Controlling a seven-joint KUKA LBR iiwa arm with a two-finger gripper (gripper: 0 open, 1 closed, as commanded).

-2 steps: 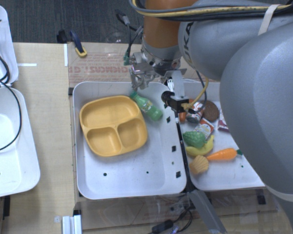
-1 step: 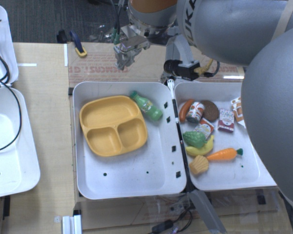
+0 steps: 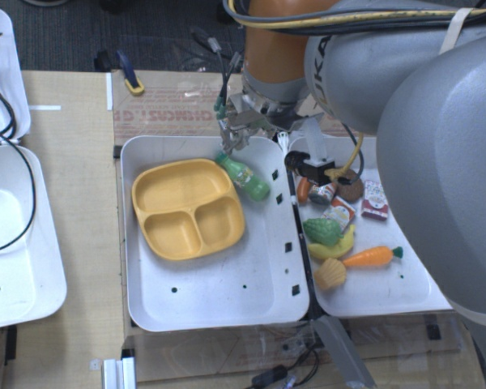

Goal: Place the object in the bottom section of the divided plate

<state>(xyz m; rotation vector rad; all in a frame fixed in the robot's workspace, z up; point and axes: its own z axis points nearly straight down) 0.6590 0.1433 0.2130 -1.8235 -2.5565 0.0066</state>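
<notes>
Lying in the left white bin [image 3: 146,298] at frame centre, a small green plastic bottle [image 3: 245,177] is seen touching the yellow divided plate's [image 3: 188,207] upper-right rim; the gripper [image 3: 236,134] is poised above, jaws' spacing unclear.

Robotics lab: wooden worktop [image 3: 73,241] carrying white bins [image 3: 202,298], toy food [image 3: 371,256] heaped at 3 o'clock, loose cables [image 3: 8,209] at 9 o'clock, industrial arm [image 3: 405,79], dark carpet [image 3: 146,23] at 12 o'clock.
</notes>
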